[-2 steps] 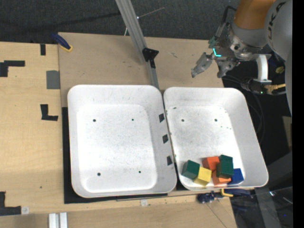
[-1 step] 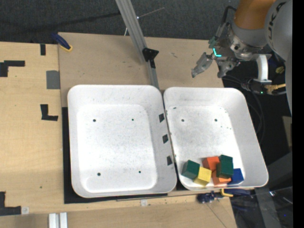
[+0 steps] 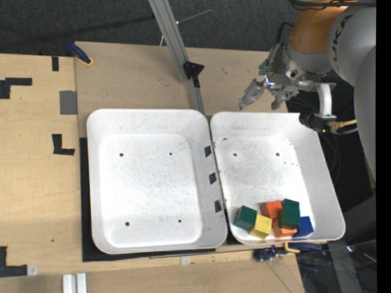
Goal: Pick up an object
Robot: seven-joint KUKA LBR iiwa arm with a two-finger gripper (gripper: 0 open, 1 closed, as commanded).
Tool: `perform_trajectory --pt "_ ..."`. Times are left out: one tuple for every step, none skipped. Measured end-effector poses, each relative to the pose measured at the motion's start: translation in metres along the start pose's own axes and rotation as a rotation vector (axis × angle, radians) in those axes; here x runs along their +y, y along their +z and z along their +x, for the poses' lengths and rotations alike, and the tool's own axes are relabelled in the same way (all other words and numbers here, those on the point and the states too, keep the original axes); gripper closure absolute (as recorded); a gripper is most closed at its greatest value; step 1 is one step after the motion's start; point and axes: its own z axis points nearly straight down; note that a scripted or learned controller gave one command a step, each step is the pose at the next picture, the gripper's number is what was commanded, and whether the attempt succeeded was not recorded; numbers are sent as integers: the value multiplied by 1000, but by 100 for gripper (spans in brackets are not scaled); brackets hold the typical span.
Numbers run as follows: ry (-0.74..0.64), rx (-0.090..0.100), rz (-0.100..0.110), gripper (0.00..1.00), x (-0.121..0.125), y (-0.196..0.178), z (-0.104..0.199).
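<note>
Several small blocks lie huddled in the near corner of the right bin [image 3: 263, 163]: a green cube [image 3: 245, 217], a yellow one [image 3: 263, 225], an orange one [image 3: 272, 209], a dark green one [image 3: 291, 212] and a blue one [image 3: 305, 226]. My gripper [image 3: 261, 101] hangs above the far rim of the right bin, well away from the blocks. Its two fingers are spread apart and point down-left, open with nothing between them.
The left bin [image 3: 146, 176] sits beside the right one. A slanted metal pole [image 3: 173, 35] with a black clamp rises behind the seam between the bins. A blue and yellow clip [image 3: 80, 52] lies at the bench's far left. Cables run along the right.
</note>
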Motion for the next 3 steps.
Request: perform_trajectory --pt "0 0 1 0 -3 50 10" --pt "1 0 0 0 2 101 3" --pt "-1 1 -4 100 3 88 4"
